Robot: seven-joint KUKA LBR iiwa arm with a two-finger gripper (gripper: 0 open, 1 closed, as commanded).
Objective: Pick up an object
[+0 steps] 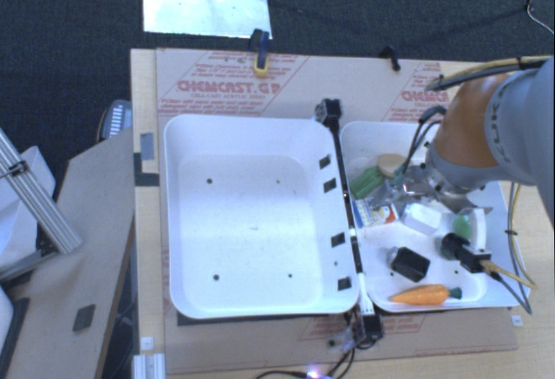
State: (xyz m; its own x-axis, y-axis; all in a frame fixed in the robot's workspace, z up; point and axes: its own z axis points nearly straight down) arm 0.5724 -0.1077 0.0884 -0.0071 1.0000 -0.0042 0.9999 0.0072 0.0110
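The right bin [373,136] holds several small things. An orange carrot [420,294] lies along its near wall, with a black block [408,263] just above it. At the left wall lie a green object [368,181], a tan disc [390,165] and a white packet with red and blue print [378,213]. A green and white item [466,225] sits at the right. My gripper [401,190] hangs low over the bin's middle, right beside the green object and the packet. I see nothing clearly held in it.
The left bin [251,212] is a wide white tray sharing a black-clipped divider [342,195] with the right bin. A metal rail [35,204] and a grey side table [78,247] stand at the far left. The arm crosses the right bin's far right corner.
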